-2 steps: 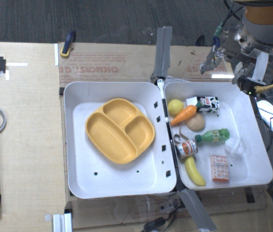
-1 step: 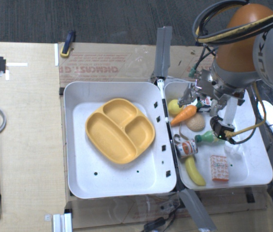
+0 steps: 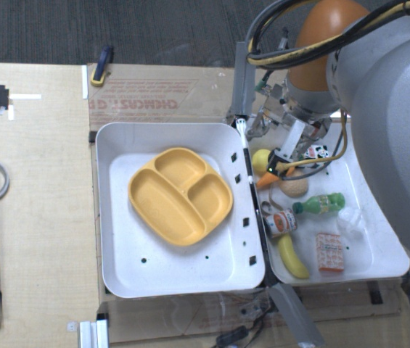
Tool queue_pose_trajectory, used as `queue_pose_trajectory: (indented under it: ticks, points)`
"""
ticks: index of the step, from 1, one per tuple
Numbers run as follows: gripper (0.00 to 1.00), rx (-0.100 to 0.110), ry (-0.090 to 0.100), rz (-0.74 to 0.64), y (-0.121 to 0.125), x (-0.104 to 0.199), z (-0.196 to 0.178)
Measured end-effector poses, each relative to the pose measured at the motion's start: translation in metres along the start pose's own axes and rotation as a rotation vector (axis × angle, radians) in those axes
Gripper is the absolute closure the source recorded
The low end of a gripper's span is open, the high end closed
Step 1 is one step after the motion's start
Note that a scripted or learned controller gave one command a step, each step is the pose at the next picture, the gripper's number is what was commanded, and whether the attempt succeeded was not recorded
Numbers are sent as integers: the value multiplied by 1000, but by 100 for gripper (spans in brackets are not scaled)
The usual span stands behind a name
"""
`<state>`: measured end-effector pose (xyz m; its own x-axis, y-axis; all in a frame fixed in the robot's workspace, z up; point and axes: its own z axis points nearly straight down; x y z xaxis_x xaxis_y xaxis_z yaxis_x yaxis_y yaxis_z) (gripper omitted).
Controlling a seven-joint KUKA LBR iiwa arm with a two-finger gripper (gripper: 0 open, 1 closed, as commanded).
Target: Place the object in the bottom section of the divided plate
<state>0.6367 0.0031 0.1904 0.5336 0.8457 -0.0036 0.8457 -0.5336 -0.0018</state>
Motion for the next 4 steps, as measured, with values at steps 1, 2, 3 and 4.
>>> queue_pose_trajectory:
  ticks: [1, 2, 3, 4]
  points:
    - [100, 1, -3, -2, 1, -1, -8]
    - [100, 0, -1, 333, -22, 76, -18]
    - [100, -1, 2, 812, -40, 55, -123]
    - [100, -1, 2, 812, -51, 91, -191]
